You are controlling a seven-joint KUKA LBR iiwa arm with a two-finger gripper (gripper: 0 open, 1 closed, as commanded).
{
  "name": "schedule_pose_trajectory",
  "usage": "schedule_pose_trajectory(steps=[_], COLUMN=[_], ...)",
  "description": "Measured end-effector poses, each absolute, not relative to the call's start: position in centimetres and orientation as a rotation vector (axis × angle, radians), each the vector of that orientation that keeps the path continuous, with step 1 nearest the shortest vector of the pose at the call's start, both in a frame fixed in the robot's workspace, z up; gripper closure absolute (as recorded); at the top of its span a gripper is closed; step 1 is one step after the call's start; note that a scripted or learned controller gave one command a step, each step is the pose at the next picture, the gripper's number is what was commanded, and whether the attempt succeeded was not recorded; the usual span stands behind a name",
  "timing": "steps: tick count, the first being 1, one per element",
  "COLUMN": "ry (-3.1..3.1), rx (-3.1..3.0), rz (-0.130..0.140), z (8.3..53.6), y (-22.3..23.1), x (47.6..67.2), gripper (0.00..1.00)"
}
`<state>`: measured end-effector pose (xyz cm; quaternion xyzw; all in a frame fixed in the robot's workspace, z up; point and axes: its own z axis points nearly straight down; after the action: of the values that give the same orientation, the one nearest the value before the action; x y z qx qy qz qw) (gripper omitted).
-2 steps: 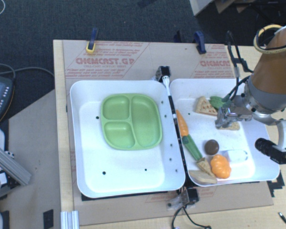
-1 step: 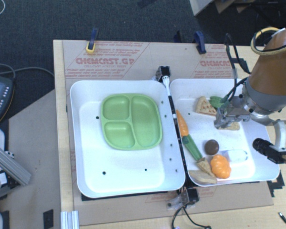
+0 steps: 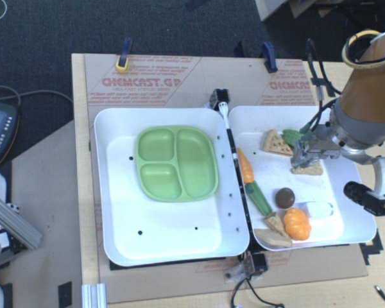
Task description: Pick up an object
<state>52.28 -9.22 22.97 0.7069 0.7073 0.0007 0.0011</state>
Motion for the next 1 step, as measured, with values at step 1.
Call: schedule_pose_trajectory(steps=[1], ry=[2.223], rx=[2.224], rz=[-0.002], z=[23.15], y=[-8.53], x=[50.71], gripper=[1.0])
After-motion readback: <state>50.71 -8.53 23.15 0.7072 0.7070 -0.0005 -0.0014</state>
